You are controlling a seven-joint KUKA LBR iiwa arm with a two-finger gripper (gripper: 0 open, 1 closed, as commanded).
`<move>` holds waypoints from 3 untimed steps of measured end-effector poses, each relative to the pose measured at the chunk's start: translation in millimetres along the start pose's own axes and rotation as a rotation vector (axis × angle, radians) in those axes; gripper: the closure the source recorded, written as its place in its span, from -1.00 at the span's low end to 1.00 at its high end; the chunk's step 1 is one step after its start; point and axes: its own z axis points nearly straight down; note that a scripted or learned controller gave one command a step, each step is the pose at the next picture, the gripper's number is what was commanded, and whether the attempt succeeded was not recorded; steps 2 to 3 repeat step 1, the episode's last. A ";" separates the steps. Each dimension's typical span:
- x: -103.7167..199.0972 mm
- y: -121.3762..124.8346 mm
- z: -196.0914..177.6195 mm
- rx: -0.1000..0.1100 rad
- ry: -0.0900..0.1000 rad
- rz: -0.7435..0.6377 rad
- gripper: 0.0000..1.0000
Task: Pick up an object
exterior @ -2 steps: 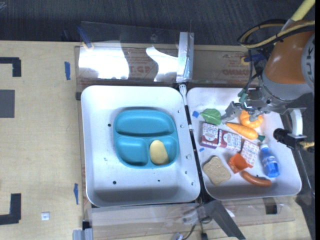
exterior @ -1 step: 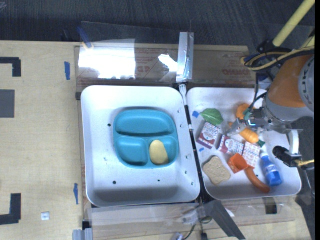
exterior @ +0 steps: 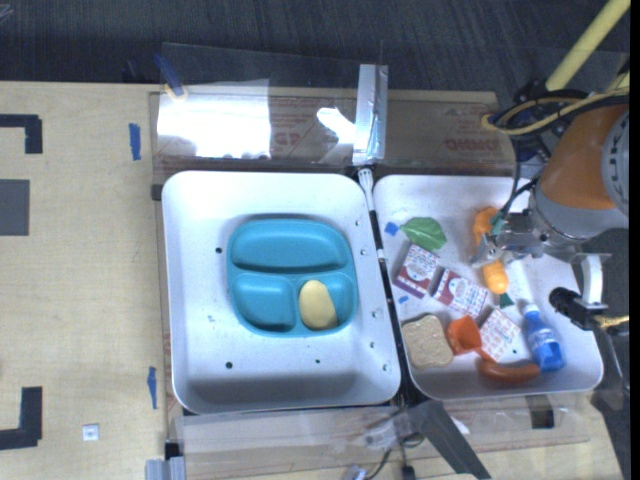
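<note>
Reaching in from 3 o'clock, the arm places its hand (exterior: 497, 240) over the upper part of the right bin (exterior: 580, 373), beside 2 small orange items (exterior: 496, 274); whether the hand is wide or narrow I cannot tell. Candidate objects crowd this bin: green piece (exterior: 425, 233) at 10 o'clock, printed packets (exterior: 417, 269) centrally, bread slice (exterior: 427, 339) at 7 o'clock, blue bottle (exterior: 543, 341) at 4 o'clock. The left bin (exterior: 190, 268) carries a blue tray (exterior: 290, 273) with a yellow item (exterior: 317, 304). Risk: items lie touching, so a descent may strike 2 at once, or push a small rounded piece aside.
</note>
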 end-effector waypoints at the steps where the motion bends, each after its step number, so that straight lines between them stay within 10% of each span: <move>1: 41.2 6.9 -116.4 0.000 0.002 0.092 1.00; 3: 41.2 6.9 -116.4 0.000 0.002 0.092 1.00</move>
